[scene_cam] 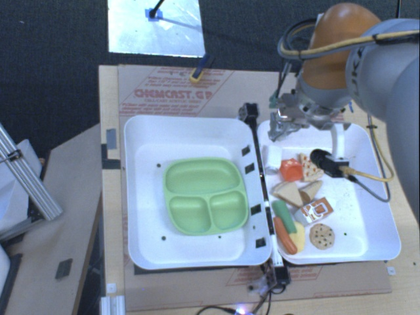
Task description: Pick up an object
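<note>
My gripper (280, 128) hangs over the far left corner of the right bin (374, 231), below the arm's orange band. Just in front of it lies a small white block (271, 156). Beyond that sit a red-orange toy (291, 170) and a pizza slice (310, 169). Nothing can be seen held in the gripper. Nearer the front lie a bread slice (287, 192), a green vegetable (281, 210), a carrot (285, 235), a small orange-and-white box (317, 209) and a cookie (321, 236).
The left bin (147, 176) holds a green divided plate (205, 195). A black-clipped wall (257, 176) separates the two bins. A black connector with a yellow cable (331, 163) lies over the right bin's far side. A metal frame (26, 176) stands at the left.
</note>
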You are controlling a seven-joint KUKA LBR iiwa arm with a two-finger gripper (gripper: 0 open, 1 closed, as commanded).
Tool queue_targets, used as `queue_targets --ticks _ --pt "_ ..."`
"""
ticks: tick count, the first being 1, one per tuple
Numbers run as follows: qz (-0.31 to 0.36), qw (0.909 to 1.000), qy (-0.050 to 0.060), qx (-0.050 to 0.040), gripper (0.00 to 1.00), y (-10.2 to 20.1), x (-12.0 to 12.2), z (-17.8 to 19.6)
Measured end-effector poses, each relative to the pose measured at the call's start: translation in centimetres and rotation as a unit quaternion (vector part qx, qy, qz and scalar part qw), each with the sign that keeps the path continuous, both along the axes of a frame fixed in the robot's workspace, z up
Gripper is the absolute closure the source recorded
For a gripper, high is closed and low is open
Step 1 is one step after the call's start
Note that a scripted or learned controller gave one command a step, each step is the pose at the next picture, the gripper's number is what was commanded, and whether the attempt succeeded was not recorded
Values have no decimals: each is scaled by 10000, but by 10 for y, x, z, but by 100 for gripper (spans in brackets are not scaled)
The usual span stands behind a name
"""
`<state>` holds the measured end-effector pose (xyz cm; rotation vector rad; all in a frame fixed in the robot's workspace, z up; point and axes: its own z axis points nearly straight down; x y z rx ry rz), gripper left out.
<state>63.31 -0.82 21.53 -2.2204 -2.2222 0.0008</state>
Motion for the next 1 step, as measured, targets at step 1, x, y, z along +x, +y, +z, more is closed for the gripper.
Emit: queue_targets --ticks 1 --pt "21 10000 -17 5 100 7 -3 19"
